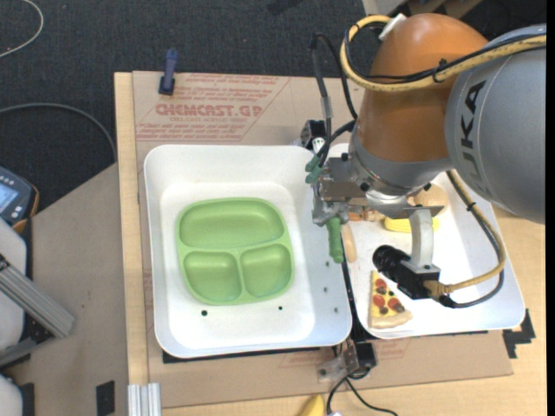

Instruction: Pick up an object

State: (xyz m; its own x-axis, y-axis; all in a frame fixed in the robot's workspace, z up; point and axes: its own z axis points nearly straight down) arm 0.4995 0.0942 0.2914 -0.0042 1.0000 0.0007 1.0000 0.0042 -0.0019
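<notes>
Here, the arm (416,102) fills the upper right of the frame, with its gripper (340,219) low over the inner edge of the right bin (494,306); how it stands cannot be told. A pizza slice (388,302) lies at that bin's lower left, a yellow piece (401,225) partly hidden above it. A green divided plate (234,250) sits in the left bin (165,232).

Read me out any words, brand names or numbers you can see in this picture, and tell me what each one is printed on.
"CHEMCAST. G P": large red print on the brown board behind the white bins.
Smaller red lines above and below that heading: too blurred to read.
"UK": part of a black name on the grey arm, cut off by the frame.
Screen of the device at the left edge: too small to read.
</notes>
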